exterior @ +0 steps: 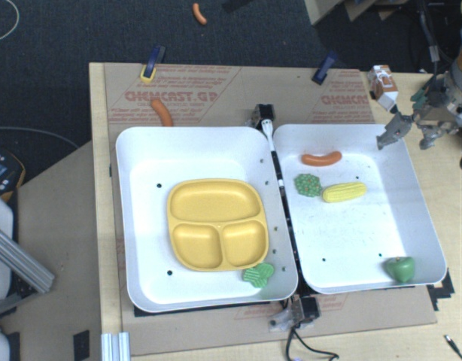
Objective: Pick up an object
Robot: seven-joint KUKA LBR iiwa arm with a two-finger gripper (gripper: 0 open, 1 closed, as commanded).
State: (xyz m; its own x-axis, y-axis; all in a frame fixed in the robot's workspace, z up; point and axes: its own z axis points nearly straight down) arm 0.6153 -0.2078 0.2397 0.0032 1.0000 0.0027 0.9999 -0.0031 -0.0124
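gripper [408,130] sits at the upper right corner of the right bin [419,201], fingers spread apart, nothing between them. the sausage [321,158] lies inside that bin, left of the gripper and well apart from it, long axis running left-right. the corn cob [344,192] lies just below the sausage, long axis left-right, slightly tilted. 1 green broccoli piece [307,184] touches the corn's left end.

My gripper [411,132] is grey metal with slim dark-tipped fingers, teal fittings and black cables above.
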